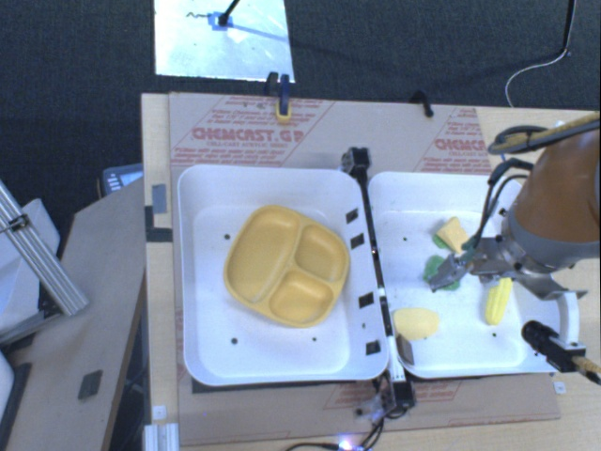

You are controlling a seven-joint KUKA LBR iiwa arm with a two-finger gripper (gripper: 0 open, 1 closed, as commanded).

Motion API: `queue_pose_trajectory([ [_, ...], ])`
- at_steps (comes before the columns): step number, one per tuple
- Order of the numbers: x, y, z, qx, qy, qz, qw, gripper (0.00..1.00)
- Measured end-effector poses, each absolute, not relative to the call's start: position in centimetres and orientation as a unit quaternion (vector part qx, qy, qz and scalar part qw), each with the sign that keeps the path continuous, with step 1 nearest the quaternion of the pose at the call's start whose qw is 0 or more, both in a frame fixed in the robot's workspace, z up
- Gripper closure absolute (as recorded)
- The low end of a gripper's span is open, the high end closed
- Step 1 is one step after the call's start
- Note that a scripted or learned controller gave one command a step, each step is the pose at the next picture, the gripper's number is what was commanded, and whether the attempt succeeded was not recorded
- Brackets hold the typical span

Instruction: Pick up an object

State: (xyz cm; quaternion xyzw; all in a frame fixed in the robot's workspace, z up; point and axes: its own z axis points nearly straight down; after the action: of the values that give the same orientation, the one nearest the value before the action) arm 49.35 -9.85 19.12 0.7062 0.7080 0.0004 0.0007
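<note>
Right bin (413, 195) carrying four small pieces: a pale yellow wedge (453, 234), a green scrap (438, 272), a yellow corn cob (498, 301) and a pale oval lump (416, 323) near the front wall. Gripper (454, 272) low over the green scrap, apparently touching or just above it; impossible to tell from this slant how the pincer stands, or whether anything sits in it. Best to centre squarely on the scrap, well clear of the wedge just behind, close firmly, then lift straight up. Left bin (202, 195) bearing a yellow divided tray (286, 263). Red print on the board (249, 132) beneath: "CHEMCAST GP", with smaller lines unreadable.
</note>
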Motion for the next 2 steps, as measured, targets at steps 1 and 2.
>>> queue_pose_trajectory([
  [1,49.5,-9.9,20.2,0.706,0.709,0.0012,0.002,1.00],
  [2,51.4,3.2,30.3,0.700,0.714,0.0068,0.003,1.00],
])
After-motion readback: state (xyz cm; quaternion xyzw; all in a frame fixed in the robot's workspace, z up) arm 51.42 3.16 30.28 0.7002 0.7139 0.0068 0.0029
